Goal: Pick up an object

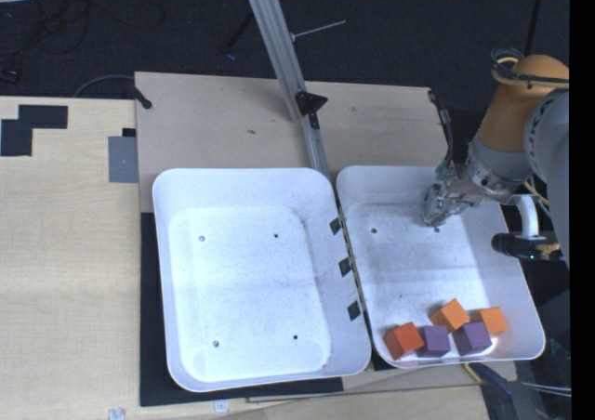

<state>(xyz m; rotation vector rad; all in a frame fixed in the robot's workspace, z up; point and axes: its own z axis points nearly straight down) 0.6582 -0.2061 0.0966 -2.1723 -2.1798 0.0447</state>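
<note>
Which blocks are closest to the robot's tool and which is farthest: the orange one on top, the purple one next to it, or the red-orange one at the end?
From the tool:
1. Top orange block, highest in the cluster.
2. Right purple block, just below it.
3. Red-orange block, at the cluster's left end.

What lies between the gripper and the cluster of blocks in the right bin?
Bare white bin floor, seen in the camera view, separates the gripper from the blocks.

both bins are white with fine dark speckling: the left bin (246, 279) at nine o'clock and the right bin (423, 269) at three. near five o'clock sit a red-orange block (403, 339), two orange blocks (453, 314) (494, 321) and two purple blocks (434, 341) (472, 337). the arm (521, 121) is grey with an orange band.
</note>
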